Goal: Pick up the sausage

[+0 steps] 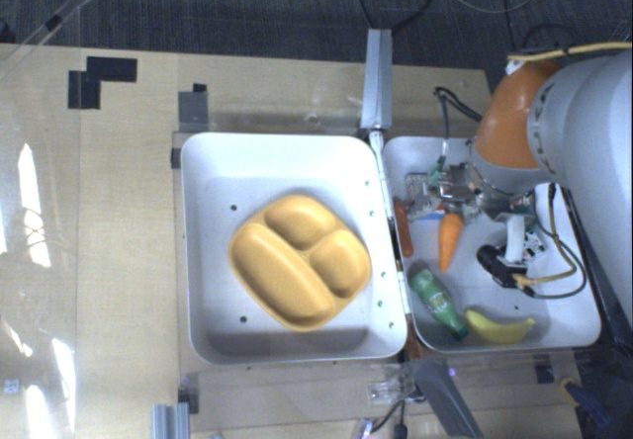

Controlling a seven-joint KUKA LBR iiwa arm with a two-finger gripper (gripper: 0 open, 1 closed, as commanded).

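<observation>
The sausage [403,228] is a thin red-brown stick lying along the left wall of the right bin [584,328], partly hidden by the rim between the bins. My gripper [445,196] hangs low over the upper part of that bin, a little right of and above the sausage, just over the top of an orange carrot [448,242]. The wrist and its cables hide the gripper's tip.
A green bottle [436,298] and a yellow banana [500,326] lie at the front of the right bin. The left bin [208,170] holds a yellow three-part dish [300,258]. The arm's grey body covers the right bin's right side.
</observation>
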